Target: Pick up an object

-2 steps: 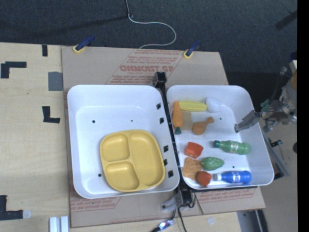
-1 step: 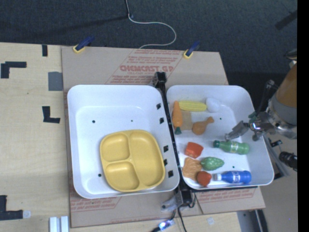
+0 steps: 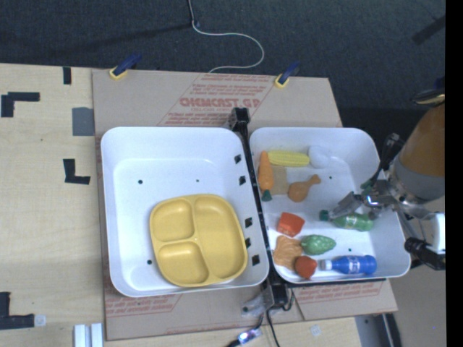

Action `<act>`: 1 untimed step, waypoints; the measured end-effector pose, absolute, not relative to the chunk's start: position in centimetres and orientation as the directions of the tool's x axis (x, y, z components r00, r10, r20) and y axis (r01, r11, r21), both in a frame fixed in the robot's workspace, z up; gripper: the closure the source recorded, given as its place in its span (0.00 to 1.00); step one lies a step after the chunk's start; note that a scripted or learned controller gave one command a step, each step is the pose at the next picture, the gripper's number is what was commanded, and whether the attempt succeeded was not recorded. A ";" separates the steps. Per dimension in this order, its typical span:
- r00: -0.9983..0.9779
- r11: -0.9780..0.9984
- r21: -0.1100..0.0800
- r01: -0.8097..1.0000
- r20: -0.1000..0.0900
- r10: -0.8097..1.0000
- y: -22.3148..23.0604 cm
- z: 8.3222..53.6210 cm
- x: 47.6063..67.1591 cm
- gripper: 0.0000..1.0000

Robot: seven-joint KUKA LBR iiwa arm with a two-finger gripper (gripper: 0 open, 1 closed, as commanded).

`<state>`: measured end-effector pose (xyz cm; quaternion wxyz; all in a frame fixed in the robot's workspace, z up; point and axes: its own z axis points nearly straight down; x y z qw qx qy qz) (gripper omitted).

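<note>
The right white bin (image 3: 362, 144) holds several toy foods and bottles. A small green bottle (image 3: 356, 223) lies on its side near the bin's right wall. My gripper (image 3: 348, 206) hovers just above and left of that bottle, reaching in from the right, with the grey wrist behind it. Nothing visibly sits in the gripper. A blue bottle (image 3: 352, 265) lies along the bin's front wall. A green leafy piece (image 3: 318, 243) and a red block (image 3: 291, 223) rest left of the green bottle.
Yellow corn (image 3: 288, 158), an orange carrot (image 3: 265, 170), a brown drumstick (image 3: 302, 187) and a white lump (image 3: 319, 155) crowd the right bin's back. The left bin (image 3: 126, 150) holds a yellow divided plate (image 3: 199, 237). A cable (image 3: 231, 38) trails behind the bins.
</note>
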<state>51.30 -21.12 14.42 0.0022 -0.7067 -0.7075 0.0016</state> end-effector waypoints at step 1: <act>-0.001 0.002 0.015 1.000 -0.011 1.000 -21.4 9.9 51.8 0.00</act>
